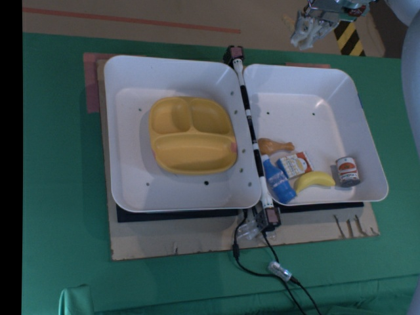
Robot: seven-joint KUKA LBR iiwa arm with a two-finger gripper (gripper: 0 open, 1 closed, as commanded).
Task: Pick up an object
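Can (347, 171), upright, at 4 o'clock in right bin (331, 84), apart from banana (315, 180) — clearest target. Gripper (307, 34) hovering beyond bin's 12 o'clock rim; finger spread: cannot tell. Recommended: centre above can, descend vertically, avoid near wall

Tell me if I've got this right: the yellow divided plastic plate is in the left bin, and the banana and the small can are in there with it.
Not quite. The yellow divided plastic plate lies in the left white bin, but the yellow banana and the small can lie in the right white bin, as the camera view shows.
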